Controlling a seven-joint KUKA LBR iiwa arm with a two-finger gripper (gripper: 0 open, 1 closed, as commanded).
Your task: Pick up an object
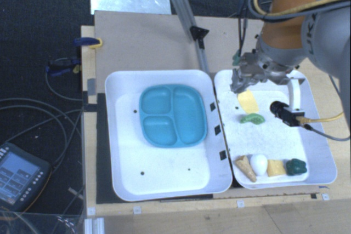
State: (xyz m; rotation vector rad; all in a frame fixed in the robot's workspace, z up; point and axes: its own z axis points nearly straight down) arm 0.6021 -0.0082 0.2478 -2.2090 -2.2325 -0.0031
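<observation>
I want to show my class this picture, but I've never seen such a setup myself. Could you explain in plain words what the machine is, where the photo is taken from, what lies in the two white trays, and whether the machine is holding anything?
The photo comes from one fixed camera above a bench, looking down at a slant. The grey and orange machine entering from the right is a robot arm; its gripper is a two-finger claw for picking things up.

On the bench sit two shallow white bins. The left bin holds a blue plate with three compartments. The right bin holds small toy foods: a yellow piece just under the gripper, a green piece below that, and along the near edge a cone, an egg, a yellow block and a dark green piece.

The gripper hangs over the right bin, by the yellow piece. I see nothing between its fingers, so it isn't shown holding anything.
</observation>
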